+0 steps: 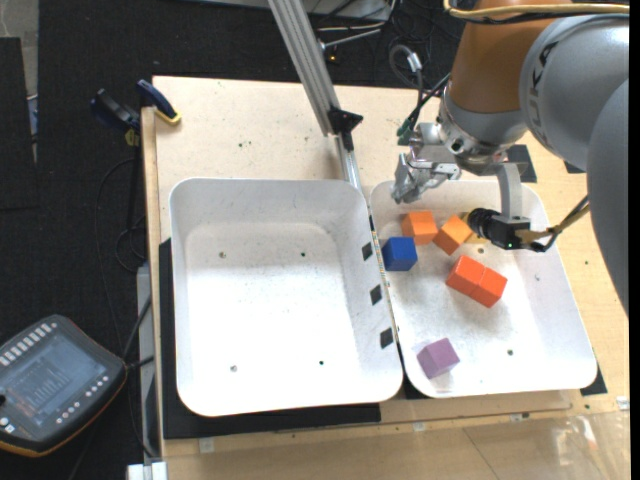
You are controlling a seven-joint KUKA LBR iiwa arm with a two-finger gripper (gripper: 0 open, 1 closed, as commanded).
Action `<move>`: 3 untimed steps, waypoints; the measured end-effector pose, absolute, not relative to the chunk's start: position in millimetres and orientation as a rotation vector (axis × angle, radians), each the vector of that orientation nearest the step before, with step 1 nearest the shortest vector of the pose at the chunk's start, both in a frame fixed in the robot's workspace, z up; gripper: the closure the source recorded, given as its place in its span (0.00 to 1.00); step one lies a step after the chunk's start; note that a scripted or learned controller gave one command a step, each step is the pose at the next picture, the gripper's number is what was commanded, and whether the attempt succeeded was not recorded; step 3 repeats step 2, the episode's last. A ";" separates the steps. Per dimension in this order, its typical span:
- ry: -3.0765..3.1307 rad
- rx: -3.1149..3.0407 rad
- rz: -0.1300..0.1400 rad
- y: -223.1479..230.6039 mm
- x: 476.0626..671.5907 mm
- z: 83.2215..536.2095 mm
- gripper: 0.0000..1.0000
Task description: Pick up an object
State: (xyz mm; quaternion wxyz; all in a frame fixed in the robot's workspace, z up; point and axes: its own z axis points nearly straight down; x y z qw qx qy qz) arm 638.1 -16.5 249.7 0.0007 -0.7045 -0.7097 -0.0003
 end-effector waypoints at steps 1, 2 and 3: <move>-2.229 -2.214 -0.002 26.3 645.6 243.6 1.00; -2.231 -2.211 -0.004 82.5 646.1 244.5 1.00; -2.231 -2.211 -0.004 82.5 646.1 244.5 1.00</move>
